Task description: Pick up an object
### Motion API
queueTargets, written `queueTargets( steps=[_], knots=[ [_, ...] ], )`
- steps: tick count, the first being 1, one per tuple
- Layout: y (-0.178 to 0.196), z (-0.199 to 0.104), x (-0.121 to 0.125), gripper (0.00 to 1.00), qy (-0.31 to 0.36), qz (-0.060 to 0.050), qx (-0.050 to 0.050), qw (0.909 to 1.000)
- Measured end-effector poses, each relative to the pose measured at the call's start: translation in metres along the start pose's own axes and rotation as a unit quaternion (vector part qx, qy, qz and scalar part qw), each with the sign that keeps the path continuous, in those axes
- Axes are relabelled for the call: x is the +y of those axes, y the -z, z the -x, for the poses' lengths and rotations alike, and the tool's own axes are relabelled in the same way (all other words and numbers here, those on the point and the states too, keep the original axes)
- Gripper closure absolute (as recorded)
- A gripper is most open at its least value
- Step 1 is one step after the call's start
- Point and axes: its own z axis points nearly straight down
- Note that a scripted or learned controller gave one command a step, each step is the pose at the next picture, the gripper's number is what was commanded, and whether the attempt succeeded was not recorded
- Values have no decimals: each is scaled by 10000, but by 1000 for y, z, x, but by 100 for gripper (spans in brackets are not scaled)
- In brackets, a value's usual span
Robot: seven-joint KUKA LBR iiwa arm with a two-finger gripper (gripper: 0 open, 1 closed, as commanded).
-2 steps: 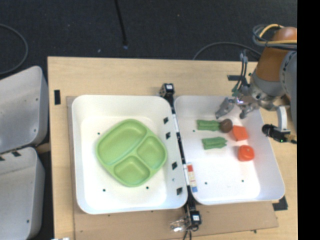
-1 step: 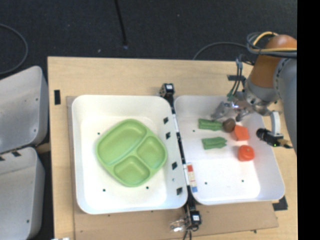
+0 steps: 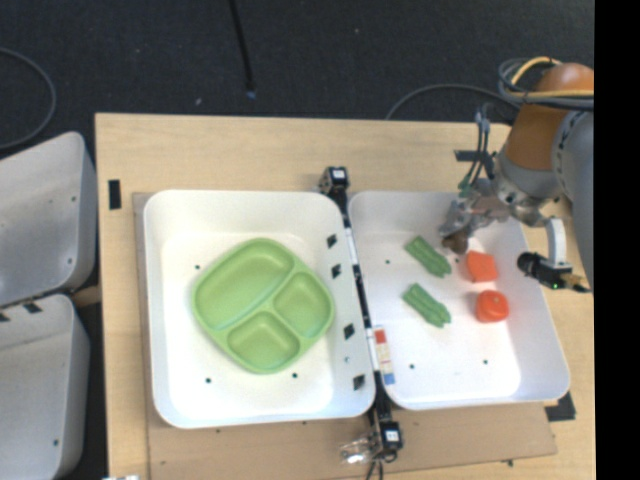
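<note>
The gripper hangs low in the right bin — finger spacing I cannot tell — beside two ridged green pieces and two smooth orange blocks.

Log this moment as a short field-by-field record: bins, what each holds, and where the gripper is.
left bin: holds one green divided plate, three compartments
right bin: holds four small things
green pieces: two, upper green piece and lower green piece, lying apart
orange pieces: two, orange block above a rounder orange piece
gripper: low over the right bin's upper part, near the upper green piece and the orange block
held object: none seen
arm: reaches in from the view's right
</note>
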Motion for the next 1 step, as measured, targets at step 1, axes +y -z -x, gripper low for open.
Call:
queueTargets(
  steps=[1],
  knots=[
    [59,11,3,100,-23,-30,17,10000]
  ],
)
